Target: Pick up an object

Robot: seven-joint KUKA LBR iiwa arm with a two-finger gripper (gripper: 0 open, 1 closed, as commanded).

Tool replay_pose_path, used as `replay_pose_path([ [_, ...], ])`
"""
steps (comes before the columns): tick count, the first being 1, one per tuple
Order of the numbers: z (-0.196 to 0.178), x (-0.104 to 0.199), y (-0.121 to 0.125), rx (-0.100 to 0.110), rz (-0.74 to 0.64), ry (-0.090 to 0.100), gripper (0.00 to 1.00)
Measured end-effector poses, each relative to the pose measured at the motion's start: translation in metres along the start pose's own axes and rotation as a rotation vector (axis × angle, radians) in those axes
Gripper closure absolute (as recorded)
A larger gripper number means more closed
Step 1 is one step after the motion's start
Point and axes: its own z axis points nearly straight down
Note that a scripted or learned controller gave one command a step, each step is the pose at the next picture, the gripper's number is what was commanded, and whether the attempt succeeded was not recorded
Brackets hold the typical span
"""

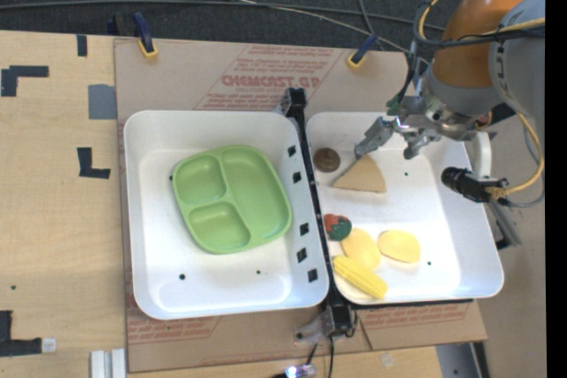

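Note:
My gripper point(392, 142) hangs over the back part of the right bin point(461, 217), its fingers spread open with nothing between them. The left fingertip point(368, 144) is just above the top corner of a tan wedge point(361, 179) that lies on the bin floor. A small brown round object point(327, 159) sits to the wedge's left, near the divider. Toward the front lie a small red and green item point(337, 226), a yellow lump point(361, 248), a yellow oval piece point(399, 245) and a yellow corn cob point(359, 279).
The left bin point(151, 279) holds a green sectioned tray point(232, 197). A black divider strip point(301, 190) runs between the bins. The arm's wrist and cables point(469, 49) stand over the right bin's back right corner. A black fitting point(465, 181) overhangs its right rim.

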Motion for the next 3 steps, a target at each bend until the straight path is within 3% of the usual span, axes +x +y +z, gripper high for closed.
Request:
replay_pose_path([
  [2,0.106,-0.001,-0.001,-0.009,0.000,-0.005,0.00],
  [3,0.090,0.000,0.002,-0.019,-0.001,-0.004,1.00],
])
